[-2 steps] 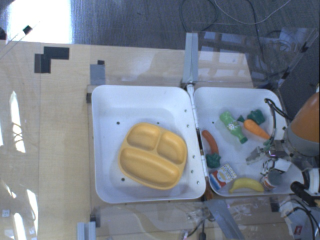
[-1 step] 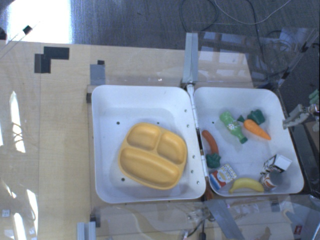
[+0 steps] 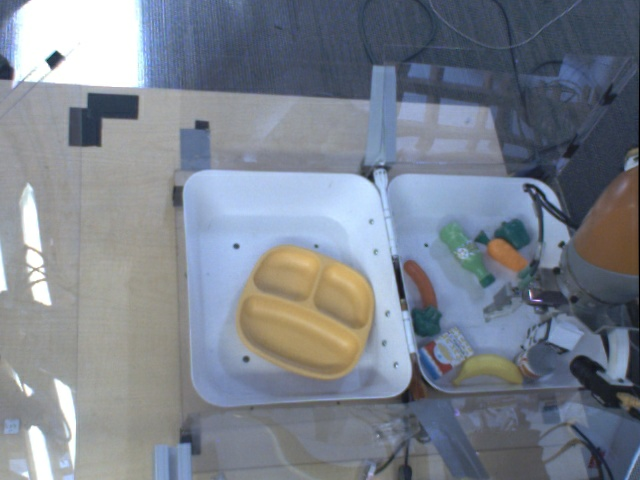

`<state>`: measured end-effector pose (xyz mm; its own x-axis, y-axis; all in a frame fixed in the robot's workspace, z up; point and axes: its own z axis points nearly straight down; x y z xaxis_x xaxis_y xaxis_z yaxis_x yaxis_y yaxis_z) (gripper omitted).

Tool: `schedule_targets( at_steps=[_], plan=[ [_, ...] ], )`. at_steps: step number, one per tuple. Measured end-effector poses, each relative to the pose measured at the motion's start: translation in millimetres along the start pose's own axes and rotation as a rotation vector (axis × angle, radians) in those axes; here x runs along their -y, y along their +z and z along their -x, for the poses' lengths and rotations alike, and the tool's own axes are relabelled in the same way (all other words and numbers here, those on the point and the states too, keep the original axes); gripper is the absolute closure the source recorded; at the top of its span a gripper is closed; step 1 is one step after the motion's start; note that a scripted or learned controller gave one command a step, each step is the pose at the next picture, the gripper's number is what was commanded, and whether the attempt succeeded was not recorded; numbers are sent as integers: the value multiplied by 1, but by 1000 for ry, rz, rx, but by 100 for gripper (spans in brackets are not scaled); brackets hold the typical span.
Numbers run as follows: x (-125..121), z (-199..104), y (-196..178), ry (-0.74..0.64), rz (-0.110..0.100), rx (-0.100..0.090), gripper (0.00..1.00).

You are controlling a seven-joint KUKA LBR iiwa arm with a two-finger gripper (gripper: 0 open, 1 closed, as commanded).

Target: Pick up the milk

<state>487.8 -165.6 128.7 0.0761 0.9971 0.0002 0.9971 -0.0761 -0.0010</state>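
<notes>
The milk (image 3: 446,350) is a small white carton with red and blue print. It lies on its side near the front left corner of the right bin (image 3: 455,203), touching the banana (image 3: 488,370). My gripper (image 3: 516,323) hangs over the right part of that bin, to the right of the milk and clear of it. It is open with nothing between its fingers. The grey arm with its orange band (image 3: 612,230) comes in from the right edge.
The right bin also holds a green bottle (image 3: 464,253), a carrot (image 3: 507,256), a dark green piece (image 3: 515,232), a red sausage (image 3: 422,284) and a small green piece (image 3: 427,320). A yellow divided plate (image 3: 305,311) lies in the left bin (image 3: 210,268).
</notes>
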Motion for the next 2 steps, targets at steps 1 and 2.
schedule_targets(
  at_steps=[1,2],
  plan=[
    [-17,9,10,45,1,0,0],
    [-3,29,-141,92,4,2,0]
  ],
)
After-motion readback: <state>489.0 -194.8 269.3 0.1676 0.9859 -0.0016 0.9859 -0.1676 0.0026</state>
